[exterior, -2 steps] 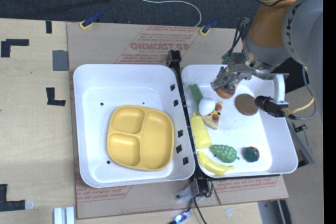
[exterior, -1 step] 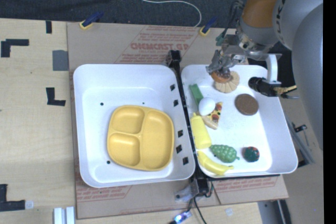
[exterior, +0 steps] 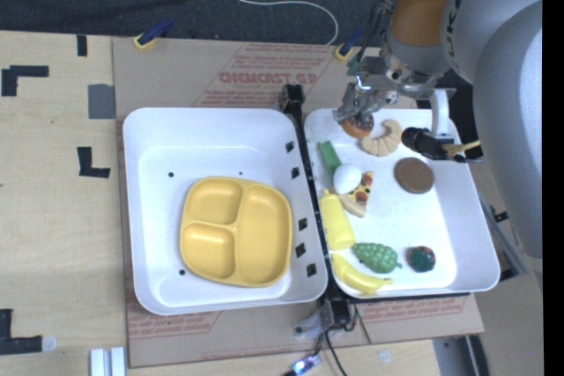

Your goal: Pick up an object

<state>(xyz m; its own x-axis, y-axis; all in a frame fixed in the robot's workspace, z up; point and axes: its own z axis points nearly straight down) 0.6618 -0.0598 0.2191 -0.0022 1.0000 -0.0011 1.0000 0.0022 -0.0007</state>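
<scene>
The gripper [exterior: 359,108] is sitting low over the far end of the right bin [exterior: 441,273], right at a small brown donut-like piece [exterior: 354,129] that's lying just beside a croissant [exterior: 384,138]. Can't tell whether it's clenched, released or grasping anything, since the wrist is hiding that end from this angle. I'm reading this as the descent/grasp step on the brown piece. To do it well: it's needing to be centring on that piece and staying clear of the croissant, which is touching or nearly touching it, so a wide approach is risking a double contact or a shove. The bin wall is also sitting close behind, so coming straight down is looking safer than any sideways sweep. The other candidates are lying apart from the target: brown disc [exterior: 413,175], white egg [exterior: 347,179], pizza slice [exterior: 359,198], green grapes [exterior: 375,255], banana [exterior: 357,279]. The yellow divided plate [exterior: 236,231] is sitting alone in the left bin [exterior: 141,189]. Lifting should be going slow and vertical, then checking for something actually hanging there.
</scene>
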